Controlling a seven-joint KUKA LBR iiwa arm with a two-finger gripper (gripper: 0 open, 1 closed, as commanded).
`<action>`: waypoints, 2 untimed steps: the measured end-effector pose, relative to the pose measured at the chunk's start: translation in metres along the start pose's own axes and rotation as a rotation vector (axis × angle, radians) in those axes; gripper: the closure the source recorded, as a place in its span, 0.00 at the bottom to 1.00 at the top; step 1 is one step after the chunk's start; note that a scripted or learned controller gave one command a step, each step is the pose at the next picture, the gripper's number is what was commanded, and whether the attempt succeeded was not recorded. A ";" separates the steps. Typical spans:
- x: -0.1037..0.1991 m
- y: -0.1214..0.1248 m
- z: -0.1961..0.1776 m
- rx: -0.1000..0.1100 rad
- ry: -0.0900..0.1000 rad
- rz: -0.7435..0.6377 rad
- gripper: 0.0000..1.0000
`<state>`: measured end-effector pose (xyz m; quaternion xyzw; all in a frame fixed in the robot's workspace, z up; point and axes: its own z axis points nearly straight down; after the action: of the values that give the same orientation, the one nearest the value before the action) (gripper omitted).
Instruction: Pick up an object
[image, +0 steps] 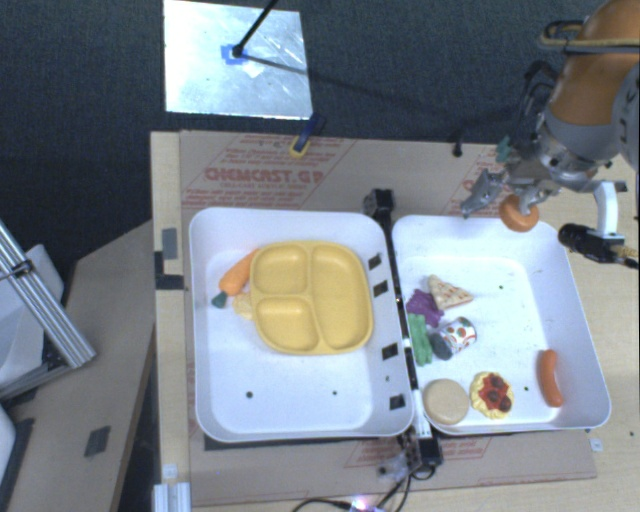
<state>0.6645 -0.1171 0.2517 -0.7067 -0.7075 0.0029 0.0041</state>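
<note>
Gripper (512, 200) raised over right bin's (580, 300) far edge | fingers closed on orange round piece (519, 215)

The arm (590, 70) enters at the far right of the scene, its orange band uppermost and the grey wrist below it slanting down and to the left. The gripper (512, 200) hangs at the arm's lower left end, above the far edge of the right side of the bench. One slim grey finger (480, 192) juts out to the left, and a small round orange piece sits pressed between it and the other finger, lifted clear beneath the wrist.
</note>
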 end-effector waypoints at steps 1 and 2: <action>0.000 0.002 -0.007 -0.012 -0.002 -0.002 0.00; 0.001 -0.007 0.049 -0.007 -0.001 0.000 0.00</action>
<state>0.6566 -0.1165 0.2031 -0.7066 -0.7076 0.0010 0.0012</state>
